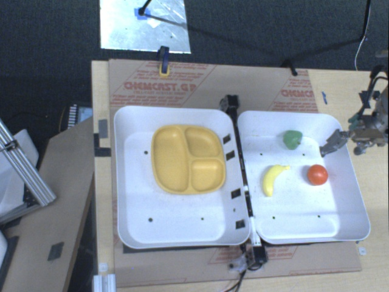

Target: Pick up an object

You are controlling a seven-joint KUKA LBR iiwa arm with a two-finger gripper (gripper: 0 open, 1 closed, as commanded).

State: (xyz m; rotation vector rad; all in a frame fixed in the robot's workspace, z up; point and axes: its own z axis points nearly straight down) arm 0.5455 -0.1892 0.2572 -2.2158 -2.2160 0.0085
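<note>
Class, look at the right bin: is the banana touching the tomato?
Apart. The camera view shows bare white bin floor between the banana and the tomato.

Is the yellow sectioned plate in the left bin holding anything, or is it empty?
Empty. The yellow three-compartment plastic plate lies flat in the left white bin, and all three compartments show bare yellow.

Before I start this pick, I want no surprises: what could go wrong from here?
The end effector sits at the right bin's far right rim, so a descent could clip the wall. The tomato is round and may roll away. The banana lies close beside it, so a grab at either could nudge the other.
</note>
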